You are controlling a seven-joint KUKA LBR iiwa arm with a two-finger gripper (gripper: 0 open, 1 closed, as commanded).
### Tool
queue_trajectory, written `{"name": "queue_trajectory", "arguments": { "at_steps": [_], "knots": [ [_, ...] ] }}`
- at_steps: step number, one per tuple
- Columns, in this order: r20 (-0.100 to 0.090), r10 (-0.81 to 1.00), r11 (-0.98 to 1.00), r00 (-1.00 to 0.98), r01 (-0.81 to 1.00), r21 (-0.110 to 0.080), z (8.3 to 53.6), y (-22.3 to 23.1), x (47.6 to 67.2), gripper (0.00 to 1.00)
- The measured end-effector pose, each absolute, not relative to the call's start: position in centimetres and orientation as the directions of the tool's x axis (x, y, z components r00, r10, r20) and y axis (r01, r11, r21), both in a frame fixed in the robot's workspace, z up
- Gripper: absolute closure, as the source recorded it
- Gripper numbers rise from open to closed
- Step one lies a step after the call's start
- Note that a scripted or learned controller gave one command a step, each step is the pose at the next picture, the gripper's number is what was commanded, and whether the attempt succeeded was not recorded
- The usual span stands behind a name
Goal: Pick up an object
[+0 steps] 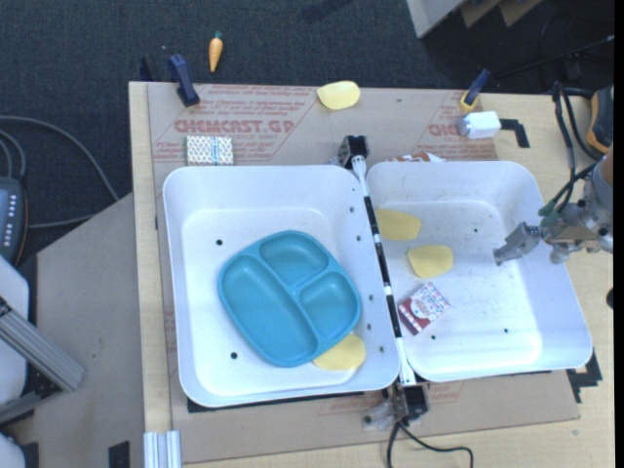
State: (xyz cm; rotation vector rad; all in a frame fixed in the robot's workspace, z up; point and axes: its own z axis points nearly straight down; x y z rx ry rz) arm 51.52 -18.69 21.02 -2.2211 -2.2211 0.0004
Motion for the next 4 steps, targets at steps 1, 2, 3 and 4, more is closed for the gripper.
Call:
{"name": "queue_trajectory", "arguments": {
  "at_steps": [1, 2, 3, 4],
  "knots": [
    [0.001, 1.0, 0.001, -0.001, 1.0, 0.007, 8.8, -10.0, 51.2, 0.0],
    [0.0, 1.0, 0.001, -0.001, 1.0, 0.001, 8.5, -9.8, 54.6, 0.0],
    [0.001, 1.0, 0.0, 0.0, 1.0, -0.002, 8.4, -9.2, 52.3, 0.0],
    [0.001, 1.0, 0.0, 0.0, 1.0, -0.003, 8.4, -9.2, 51.1, 0.0]
  ]
}}
